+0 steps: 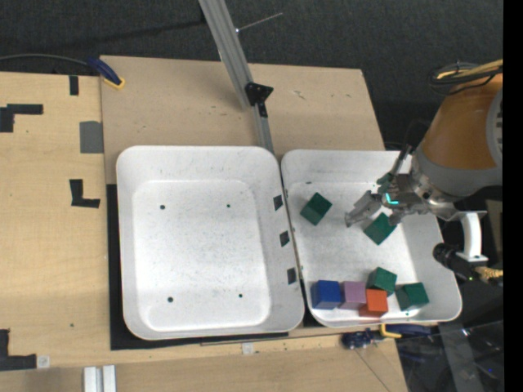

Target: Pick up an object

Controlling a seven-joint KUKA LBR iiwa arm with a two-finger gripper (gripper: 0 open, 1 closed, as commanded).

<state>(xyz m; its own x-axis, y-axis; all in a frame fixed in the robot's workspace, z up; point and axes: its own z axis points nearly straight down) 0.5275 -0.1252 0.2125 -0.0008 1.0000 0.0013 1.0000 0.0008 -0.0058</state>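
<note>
On the left of the worktop (204, 96) sits the left bin (131, 219). Next to it is the right bin (343, 166), and all the blocks are in there. One green block (315, 208) lies alone near the middle. Further right the claw (369, 208) hangs low, just above another green block (380, 229). I cannot tell if the claw is apart or together, and no block shows inside it. At the front edge sit a blue block (327, 293), a purple block (355, 292), an orange block (376, 302) and two more green ones. I think the claw could come down on the block's corner and push it away.
</note>
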